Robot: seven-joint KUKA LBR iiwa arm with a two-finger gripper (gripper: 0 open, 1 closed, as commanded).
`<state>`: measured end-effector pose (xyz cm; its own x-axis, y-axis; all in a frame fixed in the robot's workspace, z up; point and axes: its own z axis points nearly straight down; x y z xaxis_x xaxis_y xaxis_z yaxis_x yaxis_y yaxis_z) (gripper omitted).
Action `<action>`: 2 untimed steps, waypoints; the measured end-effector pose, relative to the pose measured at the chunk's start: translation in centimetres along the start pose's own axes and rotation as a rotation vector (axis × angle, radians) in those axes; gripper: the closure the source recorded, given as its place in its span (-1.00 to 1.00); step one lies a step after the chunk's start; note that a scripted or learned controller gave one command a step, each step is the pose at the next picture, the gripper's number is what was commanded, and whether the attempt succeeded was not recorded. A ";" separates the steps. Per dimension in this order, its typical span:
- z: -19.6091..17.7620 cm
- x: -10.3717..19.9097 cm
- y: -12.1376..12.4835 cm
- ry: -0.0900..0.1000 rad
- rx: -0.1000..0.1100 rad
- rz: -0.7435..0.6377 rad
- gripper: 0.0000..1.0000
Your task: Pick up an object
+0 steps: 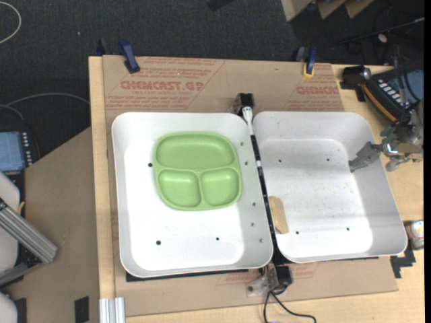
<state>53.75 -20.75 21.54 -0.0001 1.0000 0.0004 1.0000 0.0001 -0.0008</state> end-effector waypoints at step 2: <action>-32.4 -1.7 -5.8 -0.010 -0.022 -0.002 -1.00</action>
<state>47.94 -22.46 53.98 -0.0019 0.9999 -0.0100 0.9998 0.0022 0.0211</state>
